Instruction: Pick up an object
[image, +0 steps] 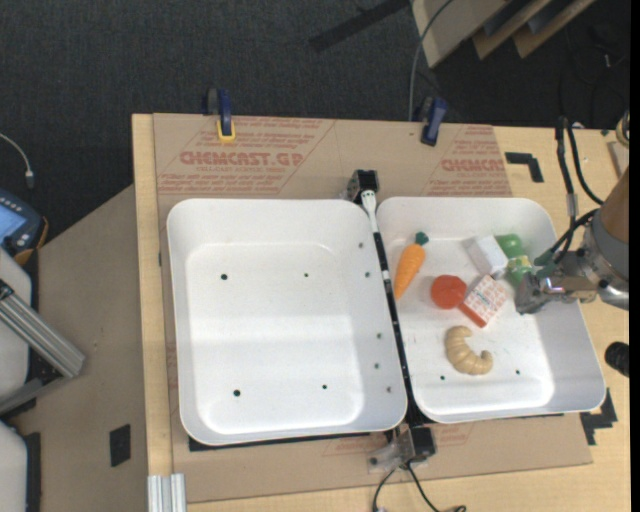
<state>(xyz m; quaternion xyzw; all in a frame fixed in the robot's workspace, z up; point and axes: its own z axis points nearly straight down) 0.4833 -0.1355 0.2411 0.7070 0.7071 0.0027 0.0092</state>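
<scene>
Item: red-and-white box (486, 298), right bin (570, 390), lying tilted beside the red tomato (449, 290). Your gripper (530, 293) sits just to its right, at its short end. Fingers' opening: you cannot tell.

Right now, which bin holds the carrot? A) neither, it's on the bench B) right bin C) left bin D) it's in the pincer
B: the carrot lies in the right bin, by its left wall, next to the red round piece and the croissant.
</scene>
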